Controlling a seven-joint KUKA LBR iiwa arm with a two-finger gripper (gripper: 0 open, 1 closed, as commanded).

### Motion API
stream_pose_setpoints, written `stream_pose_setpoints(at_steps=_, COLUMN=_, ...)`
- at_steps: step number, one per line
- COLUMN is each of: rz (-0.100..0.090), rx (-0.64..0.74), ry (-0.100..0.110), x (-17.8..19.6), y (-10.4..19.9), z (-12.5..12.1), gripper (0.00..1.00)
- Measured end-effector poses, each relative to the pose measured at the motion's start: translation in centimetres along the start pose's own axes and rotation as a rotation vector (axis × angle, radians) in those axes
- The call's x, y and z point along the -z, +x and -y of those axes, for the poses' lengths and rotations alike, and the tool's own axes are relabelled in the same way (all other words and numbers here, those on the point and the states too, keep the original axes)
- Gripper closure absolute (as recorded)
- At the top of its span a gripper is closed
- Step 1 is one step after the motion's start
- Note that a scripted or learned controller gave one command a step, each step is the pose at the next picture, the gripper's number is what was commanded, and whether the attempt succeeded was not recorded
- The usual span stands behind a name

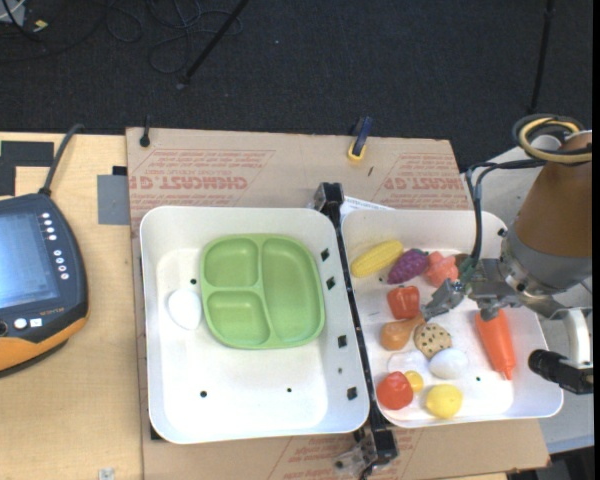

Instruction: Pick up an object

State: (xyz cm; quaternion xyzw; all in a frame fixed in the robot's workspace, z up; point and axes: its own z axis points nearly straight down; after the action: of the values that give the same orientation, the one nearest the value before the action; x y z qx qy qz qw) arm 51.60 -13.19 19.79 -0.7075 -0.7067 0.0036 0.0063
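Starting at the left of the worktop (40, 408): one teach pendant (25, 283), screen lit. Next, left bin (180, 408), holding a green divided plate (260, 293) and a white egg-shaped piece (184, 309) just beside the plate's left edge. Then right bin (540, 398), crowded with toy food: corn cob (377, 259), purple grapes (409, 264), red pepper (404, 301), cookie (432, 340), tomato (396, 391), lemon (443, 401), carrot (497, 343).

Gripper (452, 296): low over the right bin, just right of the red pepper and above the cookie, nothing visible between the jaws. Whether they stand wide or narrow cannot be told.

Risk, by judgement: items lie touching or nearly so, so a descent here could land between pieces, nudge the pepper or cookie aside, or catch two at once.

Arm pose: reaching in from the right, wrist bent down and leftward, orange band (565, 203) above, cable looped over the top.
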Motion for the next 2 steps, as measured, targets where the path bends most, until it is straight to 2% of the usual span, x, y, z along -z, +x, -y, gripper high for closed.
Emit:
stream_pose_setpoints(at_steps=1, rz=0.002, rx=0.001, ry=-0.008, x=0.4, y=0.0, z=-0.2, gripper=0.0)
stream_pose_setpoints(at_steps=2, rz=0.0, rx=0.003, ry=-0.002, x=-6.2, y=-0.2, z=-0.2, gripper=0.0)
